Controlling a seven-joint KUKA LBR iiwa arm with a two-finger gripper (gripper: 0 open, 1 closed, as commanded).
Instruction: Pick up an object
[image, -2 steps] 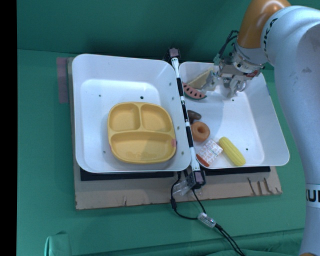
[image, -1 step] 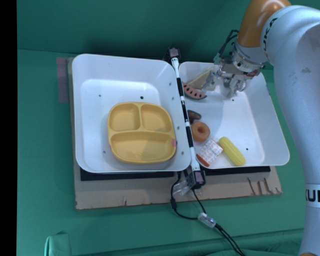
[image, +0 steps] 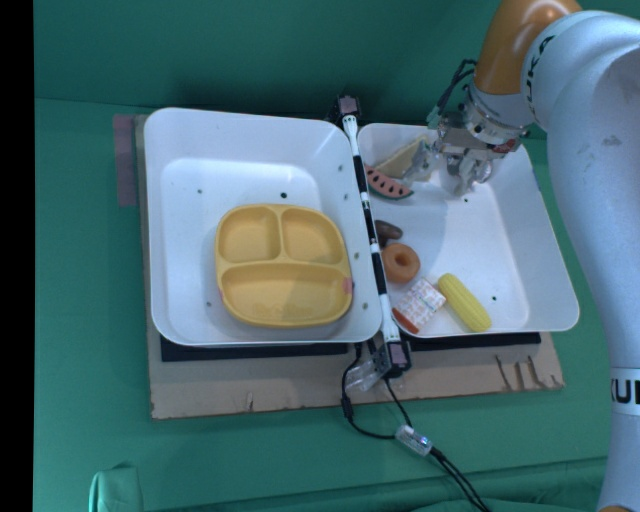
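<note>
Near the back left corner of the right bin (image: 540, 240), a pale wedge (image: 402, 157) leans on the wall beside a watermelon slice (image: 386, 184); these two are the closest candidates to the gripper (image: 452, 172), which hovers just to their right, low over the bin floor. Fingers look spread, nothing between them, though the view is small so that's a judgement. Grasp not made yet. To do it well: pick one target, not both, since wedge and slice touch or nearly touch and a wide grab may shove one into the wall. Watermelon slice lies flat, so come straight down and straddle its narrow side. Further forward along the divider (image: 366, 230) sit a dark brown piece (image: 387, 231), a donut (image: 401, 263), a wrapped snack (image: 419, 304) and a corn cob (image: 465, 302), all well apart from the gripper; the cob stands clearest of its neighbours. Left bin (image: 180, 150) holds a yellow divided plate (image: 283, 264).
</note>
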